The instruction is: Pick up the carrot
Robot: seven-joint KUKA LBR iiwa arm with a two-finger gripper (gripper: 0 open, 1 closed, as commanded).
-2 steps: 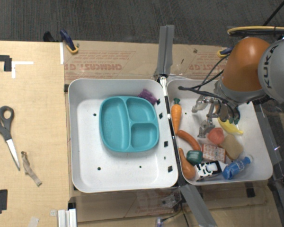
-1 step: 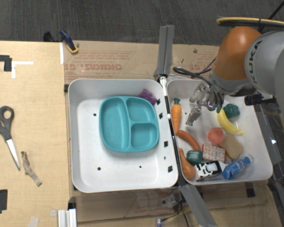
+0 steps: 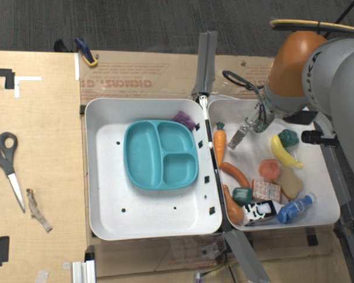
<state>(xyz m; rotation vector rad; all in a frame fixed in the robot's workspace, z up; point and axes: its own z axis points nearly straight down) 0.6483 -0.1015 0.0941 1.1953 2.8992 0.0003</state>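
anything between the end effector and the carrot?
Nothing visible. The end effector is in the right bin, just right of the carrot, which lies along the bin's left wall. Bare bin floor separates them; the other items lie further down.

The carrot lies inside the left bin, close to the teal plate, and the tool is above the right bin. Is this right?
Not quite. The carrot lies inside the right bin, by its left wall; the teal plate is alone in the left bin. The tool is above the right bin, as the camera view shows.

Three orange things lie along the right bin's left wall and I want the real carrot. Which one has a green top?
The top one, the carrot, nearest the gripper; the two orange pieces below it show no green top.
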